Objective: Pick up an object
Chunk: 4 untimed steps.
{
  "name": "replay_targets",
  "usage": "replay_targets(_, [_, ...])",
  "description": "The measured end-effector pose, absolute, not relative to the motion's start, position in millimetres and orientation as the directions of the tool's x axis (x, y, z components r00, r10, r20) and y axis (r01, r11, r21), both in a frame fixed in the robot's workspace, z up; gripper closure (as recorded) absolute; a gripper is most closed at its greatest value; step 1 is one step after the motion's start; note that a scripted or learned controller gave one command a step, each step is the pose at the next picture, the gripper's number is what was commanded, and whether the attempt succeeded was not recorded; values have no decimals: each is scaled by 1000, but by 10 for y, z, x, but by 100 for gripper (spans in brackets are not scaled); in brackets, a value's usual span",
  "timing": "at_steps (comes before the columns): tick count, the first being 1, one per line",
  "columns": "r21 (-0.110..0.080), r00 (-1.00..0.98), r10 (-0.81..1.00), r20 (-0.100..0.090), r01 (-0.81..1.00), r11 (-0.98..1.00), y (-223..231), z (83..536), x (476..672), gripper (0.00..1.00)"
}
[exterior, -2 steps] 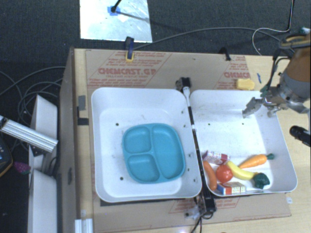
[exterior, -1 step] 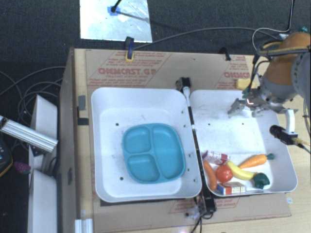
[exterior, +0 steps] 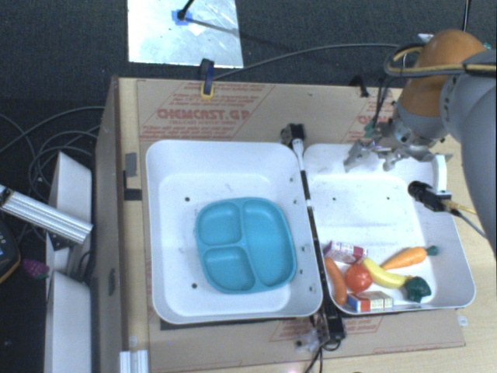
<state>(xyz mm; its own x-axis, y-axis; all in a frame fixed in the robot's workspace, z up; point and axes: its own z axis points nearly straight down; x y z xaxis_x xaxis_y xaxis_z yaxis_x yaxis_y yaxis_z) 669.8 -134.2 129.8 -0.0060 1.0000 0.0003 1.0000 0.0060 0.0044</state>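
Toys (exterior: 375, 274), the likely pick: a heap in the near corner of the right bin (exterior: 458, 263), untouched, nothing lifted. Gripper (exterior: 374, 152) hangs over that bin's far rim, well apart from the heap; whether it is open or closed cannot be told from this angle, and nothing is seen in its grasp. Arm (exterior: 454, 76) comes in from the right, orange band above the wrist, cables looping off it. A small black part (exterior: 427, 194) juts over the bin's right wall, just below the wrist. Judged progress: none yet; approach, descent, grasp and lift all remain. Heap holds a carrot (exterior: 407, 258), a banana (exterior: 384, 274), a tomato (exterior: 358, 277), a second orange piece (exterior: 335, 279) against the divider wall, a green item (exterior: 418, 288), a red-and-white pack (exterior: 347, 249) and a small box (exterior: 370, 302). They touch and overlap, so a clean grip on one may be awkward; the wall crowds those at the edge. The carrot lies most free. Left bin (exterior: 167, 208) holds a blue tray (exterior: 245, 243), three compartments, nothing in them. Both bins sit on a cardboard sheet (exterior: 217, 111).
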Motion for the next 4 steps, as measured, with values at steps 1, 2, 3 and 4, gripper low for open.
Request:
replay_targets(1, [3, -6, 1000, 0, 1000, 6, -1076, 1316, 6657, 0])
replay_targets(2, [0, -6, 1000, 1, 1000, 6, -904, 840, 6561, 0])
replay_targets(3, [3, -7, 1000, 0, 1000, 7, -906, 954, 6572, 100])
replay_targets(4, [3, -1, 1000, -1, 1000, 1, -1047, 1678, 5947, 100])
